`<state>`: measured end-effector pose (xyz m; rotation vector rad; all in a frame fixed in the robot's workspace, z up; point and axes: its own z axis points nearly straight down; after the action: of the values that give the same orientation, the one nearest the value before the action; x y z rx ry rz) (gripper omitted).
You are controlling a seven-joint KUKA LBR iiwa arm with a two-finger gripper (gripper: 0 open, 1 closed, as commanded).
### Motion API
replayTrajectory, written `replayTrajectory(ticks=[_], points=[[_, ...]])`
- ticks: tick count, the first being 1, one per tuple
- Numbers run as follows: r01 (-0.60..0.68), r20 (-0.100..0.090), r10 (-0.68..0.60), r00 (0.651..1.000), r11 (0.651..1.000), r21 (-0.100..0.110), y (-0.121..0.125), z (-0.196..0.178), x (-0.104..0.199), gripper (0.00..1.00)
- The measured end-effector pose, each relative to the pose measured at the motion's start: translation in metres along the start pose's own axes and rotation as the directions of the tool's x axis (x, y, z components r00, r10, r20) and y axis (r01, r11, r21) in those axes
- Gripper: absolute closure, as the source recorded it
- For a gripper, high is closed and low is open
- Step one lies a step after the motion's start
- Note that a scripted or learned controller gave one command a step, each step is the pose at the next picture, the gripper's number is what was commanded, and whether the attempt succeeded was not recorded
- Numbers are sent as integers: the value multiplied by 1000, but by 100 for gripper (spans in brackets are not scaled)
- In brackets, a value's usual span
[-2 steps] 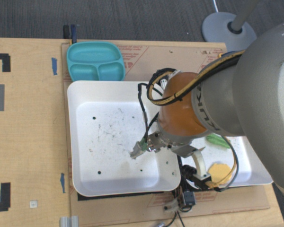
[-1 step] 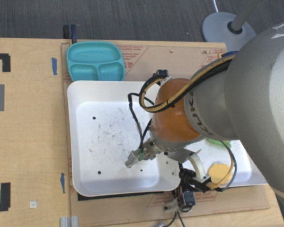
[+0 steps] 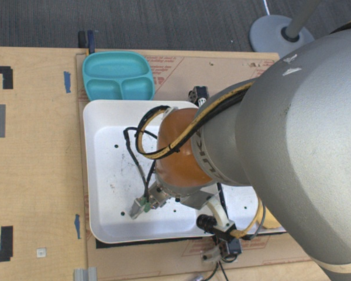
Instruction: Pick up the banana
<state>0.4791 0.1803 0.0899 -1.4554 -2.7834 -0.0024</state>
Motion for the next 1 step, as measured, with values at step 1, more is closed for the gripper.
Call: replayTrajectory(ticks=[1], points=[[-204,1,204,979,979,-4,46,4,15,0]])
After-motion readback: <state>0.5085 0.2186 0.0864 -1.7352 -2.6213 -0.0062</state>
